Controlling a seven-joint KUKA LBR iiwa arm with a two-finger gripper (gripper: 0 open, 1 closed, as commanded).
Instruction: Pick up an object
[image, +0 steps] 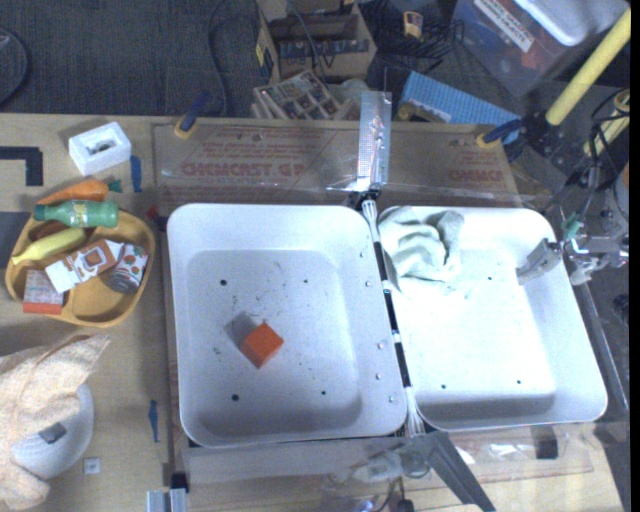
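Hand (548, 258) blurred at right bin (500, 400) rim, grip unreadable. Left bin (200, 240): orange block (263, 344). Right bin: crumpled cloth (420, 250).

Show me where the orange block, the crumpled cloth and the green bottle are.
orange block (264, 345): camera view, its top face, left bin.
crumpled cloth (420, 252): camera view, middle of its folds, right bin.
green bottle (80, 213): camera view, its body, in the yellow bowl.

- The gripper (540, 258) at the right bin's (500, 400) far right rim is small and blurred; its fingers can't be made out.
- The arm behind it runs off the right edge.
- The cloth (35, 385) at near left is cut by the edge.
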